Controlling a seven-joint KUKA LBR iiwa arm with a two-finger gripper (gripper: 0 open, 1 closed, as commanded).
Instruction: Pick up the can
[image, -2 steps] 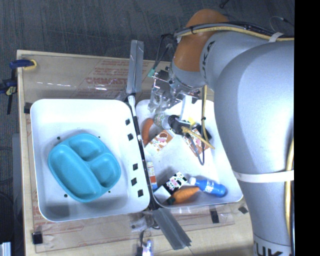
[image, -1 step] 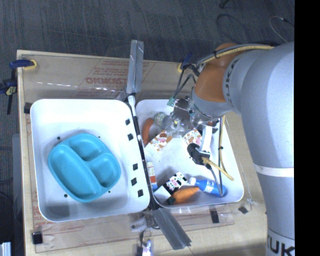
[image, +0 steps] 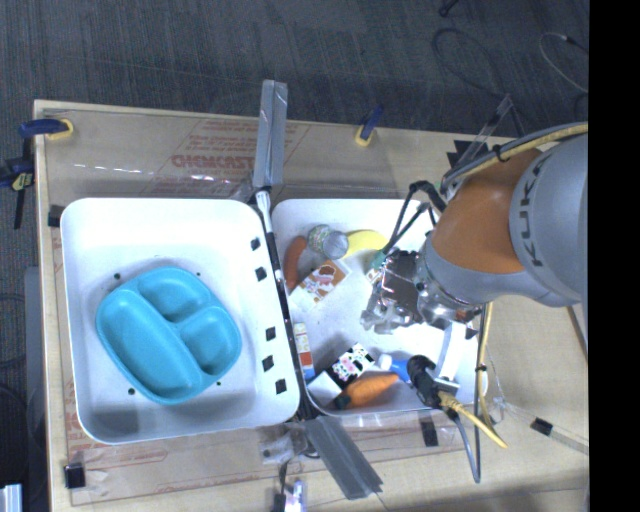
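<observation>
Step in hand, by judgement: approach; the gripper (image: 383, 308) hangs over the right bin (image: 300, 222), finger opening not discernible; nothing visibly held; the can (image: 321, 240) lies beyond it toward the far-left corner, beside a yellow item (image: 364, 240); next move requires repositioning above the can, then descending.

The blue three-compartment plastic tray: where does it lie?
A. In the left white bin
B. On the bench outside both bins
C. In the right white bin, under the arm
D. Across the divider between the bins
A: the blue three-compartment plastic tray lies wholly inside the left white bin, away from the arm.
</observation>
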